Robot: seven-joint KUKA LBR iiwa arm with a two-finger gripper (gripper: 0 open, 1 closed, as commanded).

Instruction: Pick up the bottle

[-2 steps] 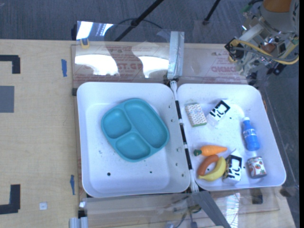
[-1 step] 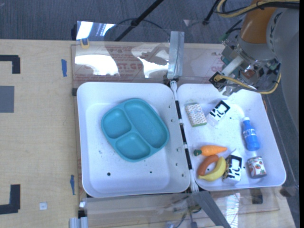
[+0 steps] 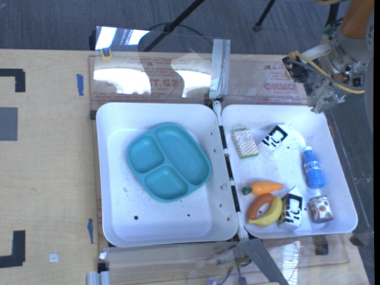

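The bottle (image 3: 313, 168) is blue with a white cap and lies on its side near the right wall of the right bin (image 3: 341, 183), cap pointing away from me. My gripper (image 3: 322, 101) hangs above the far right corner of that bin, roughly a bottle's length beyond the bottle and apart from it. The grey wrist and its cables sit just above it, under the orange band (image 3: 359, 13).
The right bin also holds a small patterned box (image 3: 244, 143), a black-and-white block (image 3: 274, 137), a carrot (image 3: 266, 188), a banana (image 3: 270, 214), another black-and-white block (image 3: 292, 209) and a small can (image 3: 320, 209) just below the bottle. A blue divided plate (image 3: 169, 161) lies in the left bin (image 3: 113, 159).
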